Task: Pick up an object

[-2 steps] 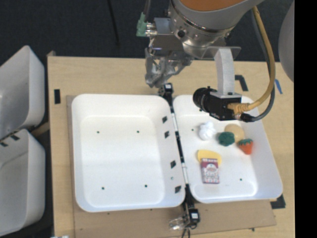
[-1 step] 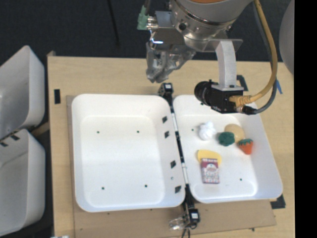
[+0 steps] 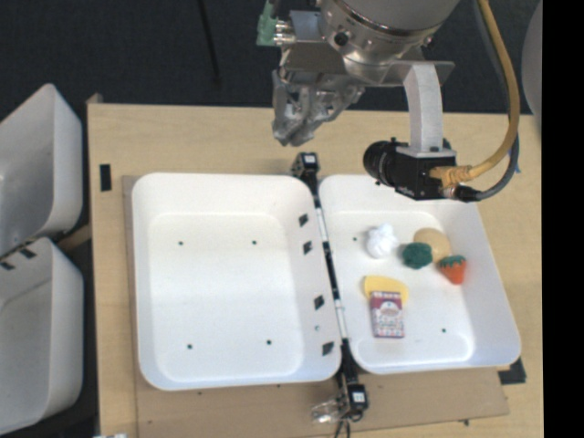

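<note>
My gripper (image 3: 297,130) hangs high above the bench's back edge, over the gap between the two bins, with nothing visible in it. The right bin (image 3: 484,336) holds several small things: a white lump (image 3: 380,240), a tan ball (image 3: 432,241), a dark green object (image 3: 417,256), a red strawberry-like toy (image 3: 453,267), a yellow piece (image 3: 384,286) and a small red and white box (image 3: 388,317) lying flat. All of them lie well below and to the right of the gripper.
The left bin (image 3: 219,281) sits beside the right one, joined by a clipped divider (image 3: 321,263). White bins or chairs (image 3: 32,245) stand off the bench's left edge. The arm's grey body (image 3: 392,7) fills the top centre.
</note>
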